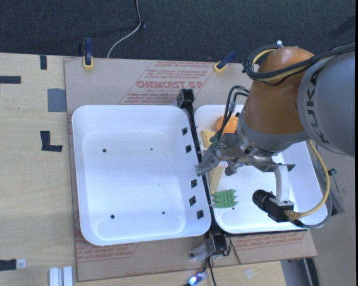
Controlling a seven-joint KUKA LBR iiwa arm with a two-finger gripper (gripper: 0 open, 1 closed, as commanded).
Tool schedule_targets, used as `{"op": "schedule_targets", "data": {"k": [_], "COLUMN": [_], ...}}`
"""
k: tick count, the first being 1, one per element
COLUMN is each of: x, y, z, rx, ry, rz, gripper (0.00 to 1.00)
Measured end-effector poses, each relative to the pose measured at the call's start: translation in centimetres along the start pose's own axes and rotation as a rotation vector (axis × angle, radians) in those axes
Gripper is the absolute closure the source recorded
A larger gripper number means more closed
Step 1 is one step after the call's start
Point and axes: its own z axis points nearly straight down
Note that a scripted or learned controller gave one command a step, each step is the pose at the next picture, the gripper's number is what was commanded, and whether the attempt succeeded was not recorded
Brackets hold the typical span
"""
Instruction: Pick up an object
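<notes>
The arm hangs low over the right bin, its tool down near the dividing wall, so this looks like the reach for a grasp; whether the tool is spread or pressed together I cannot tell. Candidate objects lie in that bin: a green toy just below the tool, an orange piece and a yellow piece above it. The next move calls for centring over one of them. The cardboard reads "CHEMCAST"; the arm shows "KUKA".

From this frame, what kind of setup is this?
Probably a robot grasping test cell in a lab: a KUKA arm over two white bins on a clamped cardboard sheet, with small objects like a green item to pick.
</notes>
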Motion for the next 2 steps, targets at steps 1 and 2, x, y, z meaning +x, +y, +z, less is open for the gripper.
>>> {"op": "schedule_targets", "data": {"k": [1,2], "x": [12.7,10.3], "y": [-0.4,5.4], "z": [-1.5,0.0], "rx": [-0.01,-0.01], "ry": [0.004,-0.003], "rz": [-0.016,0.002], "gripper": [1.0,1.0]}}
